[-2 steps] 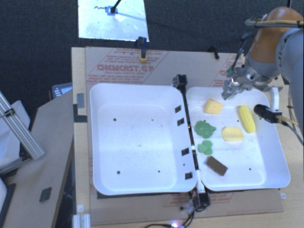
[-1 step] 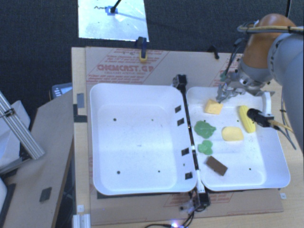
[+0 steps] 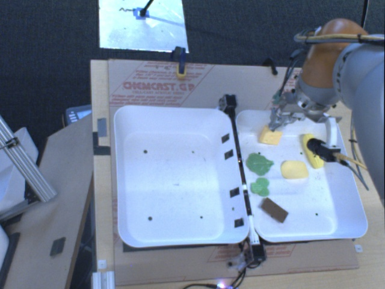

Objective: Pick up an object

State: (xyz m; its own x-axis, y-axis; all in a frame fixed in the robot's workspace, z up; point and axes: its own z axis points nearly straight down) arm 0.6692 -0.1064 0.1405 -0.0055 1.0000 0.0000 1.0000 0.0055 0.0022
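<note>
Gripper (image 3: 277, 123) low in the right bin (image 3: 328, 212), at the yellow block (image 3: 271, 137).
Nearest the camera, well in front of the jaws: brown block (image 3: 274, 209). Next, small green piece (image 3: 260, 187), then pale yellow oval (image 3: 294, 170) and larger green piece (image 3: 259, 163). Yellow block sits directly under the jaws; contact unclear. Cannot tell whether the jaws are open or closed.

Right bin (image 3: 328, 212): yellow wedge (image 3: 271, 136) near far wall; yellow oval (image 3: 294, 170) mid-floor; larger green piece (image 3: 259, 163) beside smaller green piece (image 3: 260, 187); brown block (image 3: 274, 209) lying askew, nearest front.

Fixed overhead slant onto the bench (image 3: 101, 185)
</note>
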